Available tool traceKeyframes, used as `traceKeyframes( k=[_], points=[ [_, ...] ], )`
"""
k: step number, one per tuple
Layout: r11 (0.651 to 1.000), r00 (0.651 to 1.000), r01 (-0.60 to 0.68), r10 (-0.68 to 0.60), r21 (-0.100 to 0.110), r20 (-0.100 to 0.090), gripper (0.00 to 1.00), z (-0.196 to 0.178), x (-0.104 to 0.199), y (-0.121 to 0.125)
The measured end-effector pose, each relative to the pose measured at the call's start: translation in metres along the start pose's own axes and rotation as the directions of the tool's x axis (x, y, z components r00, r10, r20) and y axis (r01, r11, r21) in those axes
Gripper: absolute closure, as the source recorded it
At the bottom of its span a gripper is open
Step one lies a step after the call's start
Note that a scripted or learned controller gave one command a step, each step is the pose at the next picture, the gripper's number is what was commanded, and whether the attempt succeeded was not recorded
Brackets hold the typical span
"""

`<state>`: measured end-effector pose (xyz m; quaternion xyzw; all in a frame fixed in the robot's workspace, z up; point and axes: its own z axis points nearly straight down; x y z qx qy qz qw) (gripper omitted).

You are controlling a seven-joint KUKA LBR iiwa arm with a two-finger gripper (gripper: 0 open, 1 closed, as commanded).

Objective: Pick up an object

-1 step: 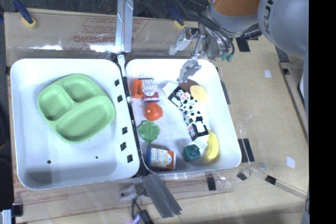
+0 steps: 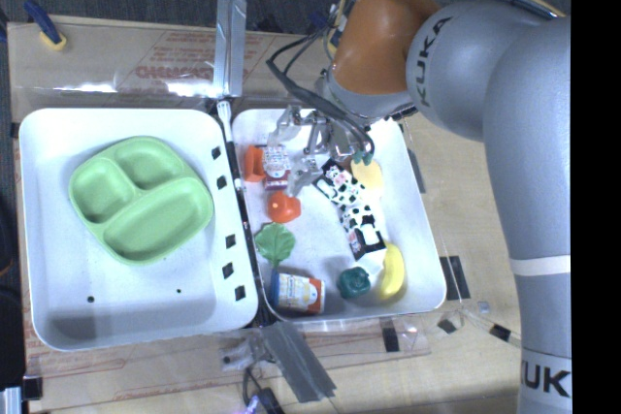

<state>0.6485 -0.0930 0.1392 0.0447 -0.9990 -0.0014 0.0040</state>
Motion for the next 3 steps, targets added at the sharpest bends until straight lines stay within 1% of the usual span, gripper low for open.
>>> traceKeyframes(
  k=[1, 2, 3],
  points=[
    [0.991, 0.991, 0.135, -0.135, 0.004, 0.007, 0.00, 0.030, 0.087, 0.003],
    [0.985, 0.985, -0.175, 0.175, 0.001, 0.007, 0.00, 0.048, 0.112, 0.004],
    [0.464, 0.464, -0.886, 0.886, -0.004, 0.003, 0.00, 0.049, 0.152, -0.003]
  ],
)
